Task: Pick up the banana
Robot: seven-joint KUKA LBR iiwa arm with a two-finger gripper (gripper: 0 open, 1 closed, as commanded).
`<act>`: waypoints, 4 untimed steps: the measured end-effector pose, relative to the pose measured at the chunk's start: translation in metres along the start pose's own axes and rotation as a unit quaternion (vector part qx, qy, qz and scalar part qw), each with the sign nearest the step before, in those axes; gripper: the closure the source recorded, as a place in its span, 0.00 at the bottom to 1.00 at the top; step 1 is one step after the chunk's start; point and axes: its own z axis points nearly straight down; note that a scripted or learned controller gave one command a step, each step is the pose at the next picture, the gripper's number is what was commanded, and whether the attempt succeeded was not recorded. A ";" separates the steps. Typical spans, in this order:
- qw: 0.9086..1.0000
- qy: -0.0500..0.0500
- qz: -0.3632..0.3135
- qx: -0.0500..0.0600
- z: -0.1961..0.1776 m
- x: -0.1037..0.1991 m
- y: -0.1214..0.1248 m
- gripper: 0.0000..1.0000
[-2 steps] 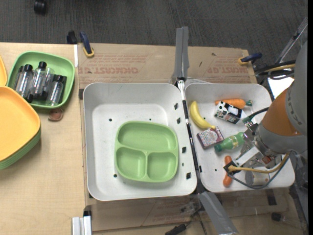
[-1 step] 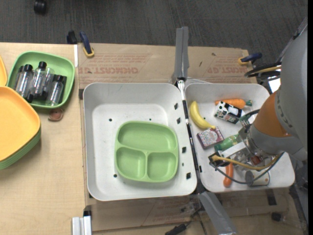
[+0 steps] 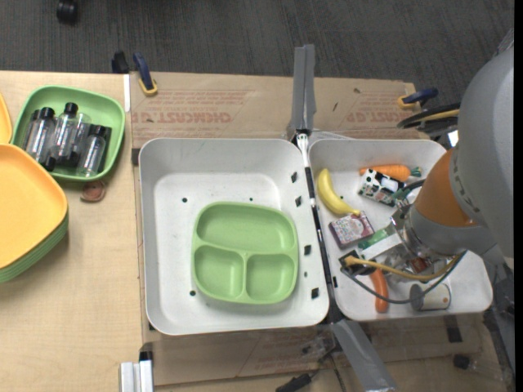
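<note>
Lying near the left wall of the right shallow white bin [image 3: 458, 300]: curved yellow banana [image 3: 331, 193], untouched. Hanging low just right of it: grey gripper [image 3: 398, 251], state impossible to tell.

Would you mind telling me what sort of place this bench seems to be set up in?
Probably a robotics lab in an office-like room: two white bins sit on cardboard clamped to the bench, a chair castor rests on grey carpet, and the arm works over toy food such as the banana.
</note>
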 end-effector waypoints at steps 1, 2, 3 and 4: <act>1.000 0.000 -0.028 0.000 0.000 0.048 0.074 1.00; 1.000 0.000 -0.011 0.000 0.000 0.032 0.039 1.00; 1.000 0.000 -0.013 0.000 0.000 -0.006 0.000 1.00; 1.000 0.001 -0.021 0.000 0.000 -0.007 0.004 1.00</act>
